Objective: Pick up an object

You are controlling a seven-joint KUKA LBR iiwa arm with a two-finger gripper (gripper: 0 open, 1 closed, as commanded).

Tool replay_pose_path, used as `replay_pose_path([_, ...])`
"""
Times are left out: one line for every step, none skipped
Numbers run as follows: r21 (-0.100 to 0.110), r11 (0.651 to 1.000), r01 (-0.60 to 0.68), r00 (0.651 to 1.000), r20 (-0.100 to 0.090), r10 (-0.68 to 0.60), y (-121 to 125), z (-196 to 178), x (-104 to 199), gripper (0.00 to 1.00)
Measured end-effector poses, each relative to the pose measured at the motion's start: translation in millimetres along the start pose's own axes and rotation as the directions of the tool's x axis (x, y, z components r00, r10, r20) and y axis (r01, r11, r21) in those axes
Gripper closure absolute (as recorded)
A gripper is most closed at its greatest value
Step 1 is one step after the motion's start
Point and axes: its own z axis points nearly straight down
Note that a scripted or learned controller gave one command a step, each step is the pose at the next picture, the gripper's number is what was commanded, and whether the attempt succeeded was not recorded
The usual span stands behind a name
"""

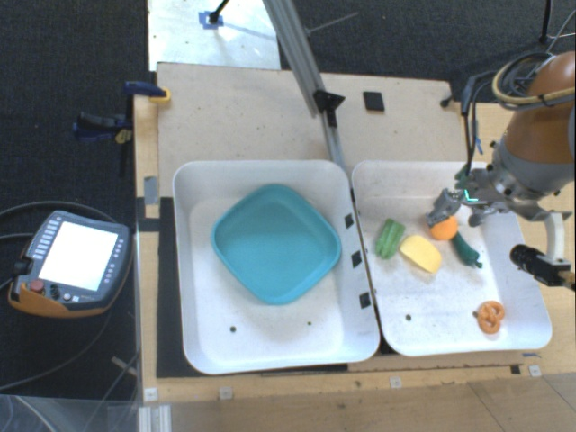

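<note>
The right bin (531, 331) holds several small items. An orange toy (444, 230) with a dark green stalk (467, 249) lies near the bin's middle. Beside it are a yellow wedge (420, 254) and a green pepper-like piece (390, 238). A small orange pretzel (490, 316) lies near the front right corner. My gripper (443, 211) hangs just above and behind the orange toy, right at its upper edge. Whether it touches the toy is not visible.
In the left bin (193, 331) lies a teal square plate (276, 243). A slanted metal pole (301, 52) crosses the back of the bench, ending near the divide between the bins. A teach pendant (70, 263) lies off the bench at the left.
</note>
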Motion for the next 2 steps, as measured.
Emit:
replay_pose_path([0.0,1.0,0.0,1.0,0.0,0.0,0.0,0.0,0.0,0.0])
replay_pose_path([0.004,1.0,0.0,1.0,-0.001,0.0,6.1,53.1,7.7,0.0])
